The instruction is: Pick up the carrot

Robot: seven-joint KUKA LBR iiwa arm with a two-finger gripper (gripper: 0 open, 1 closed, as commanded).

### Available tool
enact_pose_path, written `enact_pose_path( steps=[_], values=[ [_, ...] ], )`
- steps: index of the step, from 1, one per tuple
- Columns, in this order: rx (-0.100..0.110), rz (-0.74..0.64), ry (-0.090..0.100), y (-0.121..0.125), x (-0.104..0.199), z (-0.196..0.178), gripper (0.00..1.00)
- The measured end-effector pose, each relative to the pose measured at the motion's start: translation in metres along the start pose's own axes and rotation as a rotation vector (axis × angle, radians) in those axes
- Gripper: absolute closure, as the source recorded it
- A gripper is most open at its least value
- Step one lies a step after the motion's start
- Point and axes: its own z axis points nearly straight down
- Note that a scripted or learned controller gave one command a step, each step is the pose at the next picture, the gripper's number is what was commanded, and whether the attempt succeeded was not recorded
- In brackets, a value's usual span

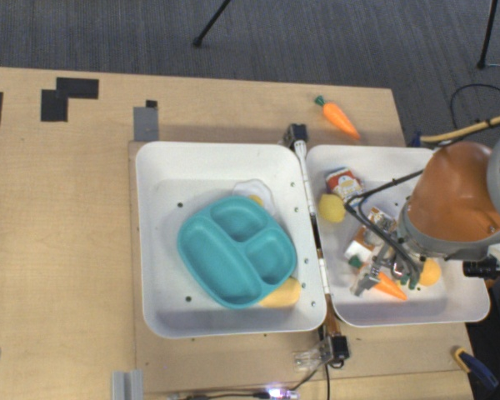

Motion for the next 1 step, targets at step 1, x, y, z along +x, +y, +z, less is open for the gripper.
enact_pose_path(
  steps=[1],
  values=[
    [-0.004,0.252,-0.012,-0.0045,-0.0055,0.0021,0.0]
  ],
)
